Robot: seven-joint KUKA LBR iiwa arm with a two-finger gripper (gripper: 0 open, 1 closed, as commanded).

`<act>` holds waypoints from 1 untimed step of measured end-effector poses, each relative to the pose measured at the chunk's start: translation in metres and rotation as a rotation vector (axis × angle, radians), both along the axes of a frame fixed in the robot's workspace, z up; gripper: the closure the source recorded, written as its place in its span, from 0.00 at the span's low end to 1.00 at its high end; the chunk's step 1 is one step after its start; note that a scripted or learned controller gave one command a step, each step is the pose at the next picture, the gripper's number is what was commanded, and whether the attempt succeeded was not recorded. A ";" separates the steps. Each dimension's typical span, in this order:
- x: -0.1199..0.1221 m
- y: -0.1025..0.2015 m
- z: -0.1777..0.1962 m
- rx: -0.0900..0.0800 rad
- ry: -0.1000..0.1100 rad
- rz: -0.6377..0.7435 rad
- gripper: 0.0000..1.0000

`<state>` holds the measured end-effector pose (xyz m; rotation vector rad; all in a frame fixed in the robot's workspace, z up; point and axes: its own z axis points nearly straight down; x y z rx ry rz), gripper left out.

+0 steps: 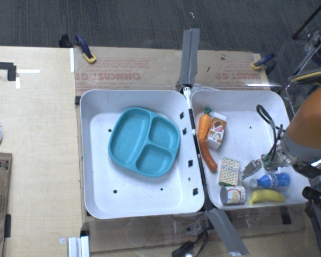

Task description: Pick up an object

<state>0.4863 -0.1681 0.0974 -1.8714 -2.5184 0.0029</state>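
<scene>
I see the arm (309,123) coming in from the right, its hand (261,164) down low in the right bin (241,98), near the front. I cannot tell whether the hand is apart or together; it is too small and cluttered there. It sits just beside a blue bottle (273,181), with a banana (267,197) right in front of that and a can (233,195) lying on its side to the left. A snack packet (229,172) lies just behind the can. Further back, against the divider, I see a carrot (204,127), a small carton (216,131) touching it, and a sausage (208,157). Nothing appears lifted. The left bin (96,159) holds a blue divided plate (144,141). Both bins rest on the tabletop (32,116).
</scene>
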 end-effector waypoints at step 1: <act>0.001 -0.028 -0.008 -0.001 -0.002 -0.044 0.00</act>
